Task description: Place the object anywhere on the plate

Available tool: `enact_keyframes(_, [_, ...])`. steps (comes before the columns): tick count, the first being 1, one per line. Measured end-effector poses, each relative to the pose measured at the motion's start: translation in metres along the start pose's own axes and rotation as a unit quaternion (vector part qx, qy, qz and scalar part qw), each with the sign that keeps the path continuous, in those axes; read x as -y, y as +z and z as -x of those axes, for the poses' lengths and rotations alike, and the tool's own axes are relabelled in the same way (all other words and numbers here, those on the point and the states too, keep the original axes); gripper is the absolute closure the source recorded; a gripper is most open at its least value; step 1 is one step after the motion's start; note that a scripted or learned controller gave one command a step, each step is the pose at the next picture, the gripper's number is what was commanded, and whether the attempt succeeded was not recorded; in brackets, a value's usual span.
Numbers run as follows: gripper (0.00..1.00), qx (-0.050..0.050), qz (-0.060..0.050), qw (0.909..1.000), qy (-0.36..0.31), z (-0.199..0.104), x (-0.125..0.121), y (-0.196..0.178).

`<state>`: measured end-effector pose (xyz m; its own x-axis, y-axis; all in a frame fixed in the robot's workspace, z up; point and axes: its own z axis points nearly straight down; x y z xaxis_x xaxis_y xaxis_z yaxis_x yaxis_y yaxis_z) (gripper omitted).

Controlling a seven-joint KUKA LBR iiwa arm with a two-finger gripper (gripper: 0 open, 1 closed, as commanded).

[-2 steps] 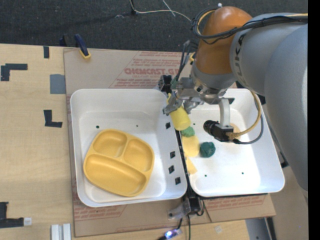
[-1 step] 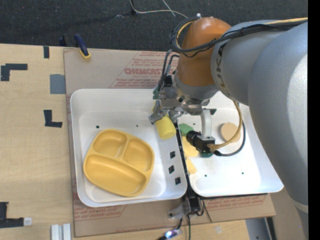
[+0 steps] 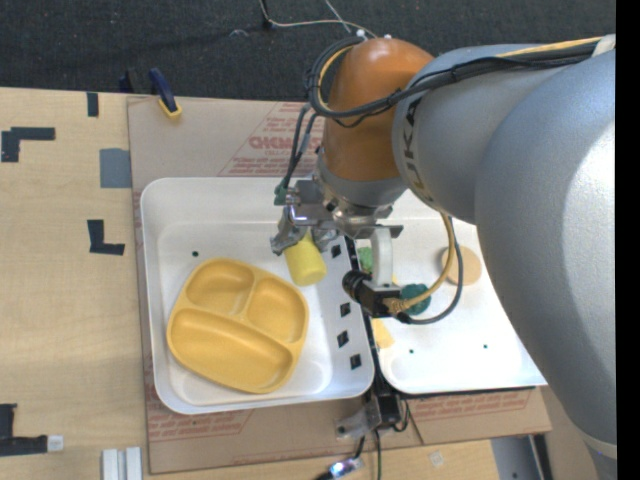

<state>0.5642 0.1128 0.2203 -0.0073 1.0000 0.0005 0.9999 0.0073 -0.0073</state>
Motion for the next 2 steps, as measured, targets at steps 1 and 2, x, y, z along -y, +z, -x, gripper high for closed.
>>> enact_keyframes(1, [1.0, 0.001, -0.001, 1.0, 0.0, -0.026, 0.029, -0.005])
enact_keyframes(2, [1.0, 0.002, 0.0, 1.0, 0.002, -0.037, 0.017, 0.006])
